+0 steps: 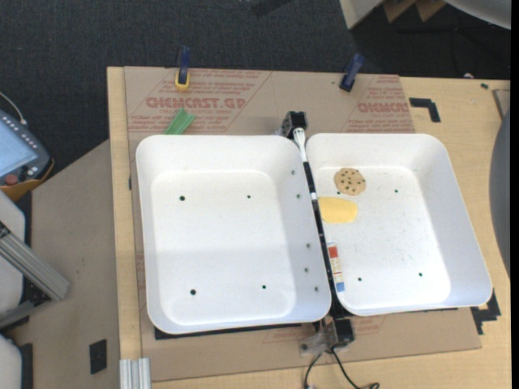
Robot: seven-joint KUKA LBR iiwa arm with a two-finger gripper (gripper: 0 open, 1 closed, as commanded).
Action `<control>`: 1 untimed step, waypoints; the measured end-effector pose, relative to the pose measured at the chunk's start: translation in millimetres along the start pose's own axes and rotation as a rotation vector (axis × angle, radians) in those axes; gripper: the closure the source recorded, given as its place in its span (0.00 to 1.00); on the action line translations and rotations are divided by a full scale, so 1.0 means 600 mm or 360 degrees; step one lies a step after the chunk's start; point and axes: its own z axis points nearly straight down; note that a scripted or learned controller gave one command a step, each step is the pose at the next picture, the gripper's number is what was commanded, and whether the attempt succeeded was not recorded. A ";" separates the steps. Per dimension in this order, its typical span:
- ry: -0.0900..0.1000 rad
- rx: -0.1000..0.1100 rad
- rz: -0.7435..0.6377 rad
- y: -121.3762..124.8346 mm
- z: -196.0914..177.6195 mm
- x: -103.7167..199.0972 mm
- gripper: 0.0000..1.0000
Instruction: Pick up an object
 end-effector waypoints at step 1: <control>0.0002 -0.0007 -0.0002 0.000 -0.018 0.002 1.00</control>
